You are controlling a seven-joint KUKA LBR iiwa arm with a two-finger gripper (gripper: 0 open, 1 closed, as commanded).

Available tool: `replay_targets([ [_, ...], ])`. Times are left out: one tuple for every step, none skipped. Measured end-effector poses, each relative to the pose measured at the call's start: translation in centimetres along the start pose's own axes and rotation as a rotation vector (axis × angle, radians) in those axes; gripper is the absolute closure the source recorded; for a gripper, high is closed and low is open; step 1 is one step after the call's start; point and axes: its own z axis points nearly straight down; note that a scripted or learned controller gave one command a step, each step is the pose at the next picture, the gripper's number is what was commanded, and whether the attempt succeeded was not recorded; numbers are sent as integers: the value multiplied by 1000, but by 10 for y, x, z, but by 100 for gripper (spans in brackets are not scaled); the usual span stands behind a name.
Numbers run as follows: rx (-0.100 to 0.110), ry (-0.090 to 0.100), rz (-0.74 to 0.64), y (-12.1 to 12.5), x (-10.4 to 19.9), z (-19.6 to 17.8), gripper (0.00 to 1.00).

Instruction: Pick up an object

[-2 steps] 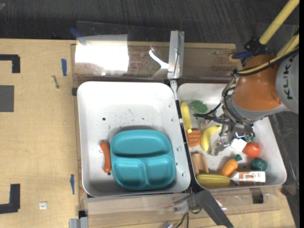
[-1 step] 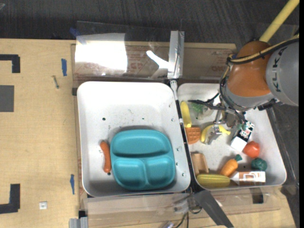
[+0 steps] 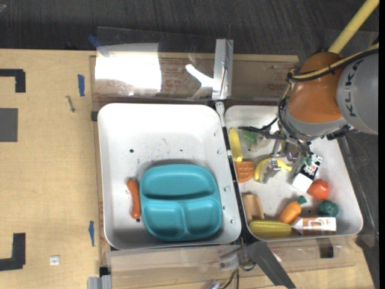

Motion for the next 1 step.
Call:
replay_targets([
  [-2, -17, 141, -2, 17, 0, 0],
])
